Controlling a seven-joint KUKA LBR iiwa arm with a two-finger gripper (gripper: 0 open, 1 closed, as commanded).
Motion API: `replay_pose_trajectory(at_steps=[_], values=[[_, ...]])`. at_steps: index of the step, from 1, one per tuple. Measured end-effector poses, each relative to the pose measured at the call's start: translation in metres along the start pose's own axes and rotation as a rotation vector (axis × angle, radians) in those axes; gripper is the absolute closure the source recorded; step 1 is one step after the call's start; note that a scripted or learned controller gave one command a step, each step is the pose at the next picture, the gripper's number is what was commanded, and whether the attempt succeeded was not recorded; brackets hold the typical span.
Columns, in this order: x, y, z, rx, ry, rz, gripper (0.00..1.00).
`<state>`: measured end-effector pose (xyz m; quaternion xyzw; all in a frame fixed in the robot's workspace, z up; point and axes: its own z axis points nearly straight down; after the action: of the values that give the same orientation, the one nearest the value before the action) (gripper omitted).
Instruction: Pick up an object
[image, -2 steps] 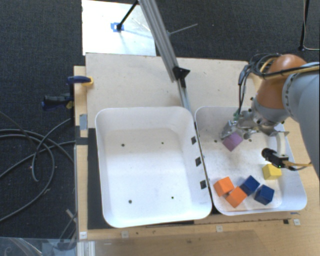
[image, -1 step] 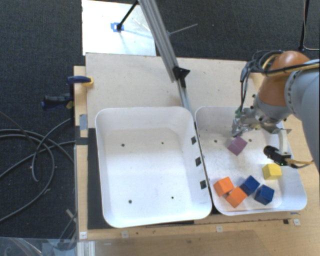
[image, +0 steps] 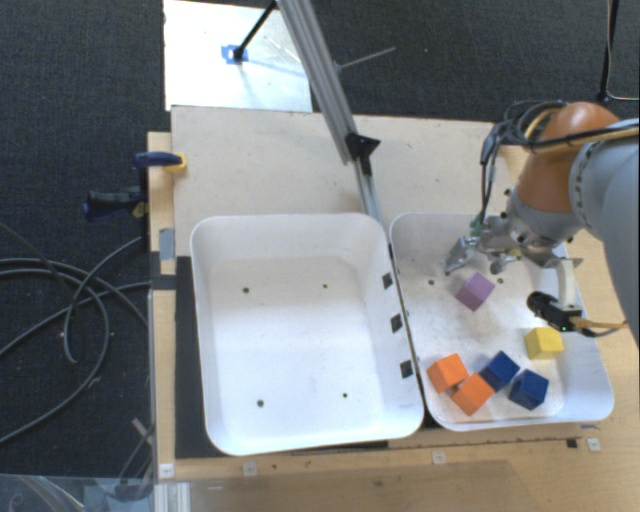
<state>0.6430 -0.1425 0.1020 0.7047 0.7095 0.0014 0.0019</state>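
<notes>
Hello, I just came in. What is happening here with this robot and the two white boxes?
A grey robot arm reaches in from the right, and its gripper hangs over the right bin, just above a purple block. It holds nothing yet. Two orange blocks, two blue blocks and a yellow block lie nearer the front of that bin. The left bin stands beside it.

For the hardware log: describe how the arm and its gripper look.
The arm is grey with a rounded orange band above the wrist. Dark cables loop beside that band and run down toward the wrist. The gripper is a small metallic silver-grey piece. A black part with a thin cable hangs near it.
</notes>
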Motion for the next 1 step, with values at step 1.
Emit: replay_pose_trajectory(at_steps=[1], values=[[-0.0018, -0.0354, 0.0124, 0.008, 0.001, 0.006, 0.0]])
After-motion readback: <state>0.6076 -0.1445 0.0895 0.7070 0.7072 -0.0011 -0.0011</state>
